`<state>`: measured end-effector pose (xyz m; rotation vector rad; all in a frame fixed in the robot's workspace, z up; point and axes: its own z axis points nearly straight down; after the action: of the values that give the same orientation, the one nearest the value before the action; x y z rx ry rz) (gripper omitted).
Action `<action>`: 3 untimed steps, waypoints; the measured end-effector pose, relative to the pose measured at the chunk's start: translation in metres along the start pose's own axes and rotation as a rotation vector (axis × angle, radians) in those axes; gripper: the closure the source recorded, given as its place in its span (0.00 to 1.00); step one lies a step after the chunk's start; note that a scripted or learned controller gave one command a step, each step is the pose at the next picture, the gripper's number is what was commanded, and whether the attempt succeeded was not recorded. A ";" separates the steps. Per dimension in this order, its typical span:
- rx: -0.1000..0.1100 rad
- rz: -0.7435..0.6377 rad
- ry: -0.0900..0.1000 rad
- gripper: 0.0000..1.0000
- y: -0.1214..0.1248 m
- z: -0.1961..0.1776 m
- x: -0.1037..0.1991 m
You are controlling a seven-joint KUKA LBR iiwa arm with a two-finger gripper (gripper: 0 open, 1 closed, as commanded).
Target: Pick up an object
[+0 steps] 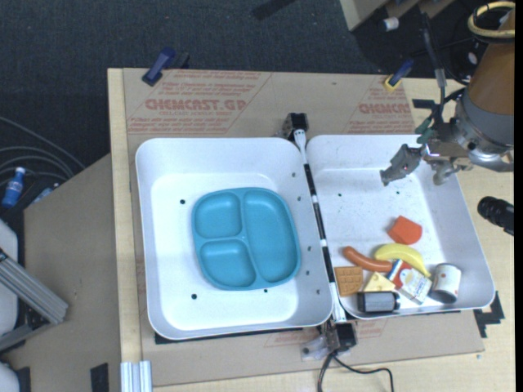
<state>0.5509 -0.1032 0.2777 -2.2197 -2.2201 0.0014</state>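
Hovering over the right bin (pixel 470 243), my gripper (pixel 402 167) looks empty; whether its metal fingers are parted, I cannot tell. Below it, well apart, lie an orange wedge (pixel 405 230), curved banana (pixel 402 256) and glossy sausage (pixel 366 260).

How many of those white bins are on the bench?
2. The left bin holds a blue divided plate; the right bin has a pile of small items at its near end.
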 end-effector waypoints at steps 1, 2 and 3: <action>0.000 0.001 0.000 0.00 0.024 0.135 -0.060; -0.002 -0.001 -0.001 0.00 0.082 0.193 -0.043; -0.003 -0.001 -0.001 0.00 0.116 0.192 -0.040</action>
<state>0.6669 -0.1427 0.0851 -2.2203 -2.2234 -0.0009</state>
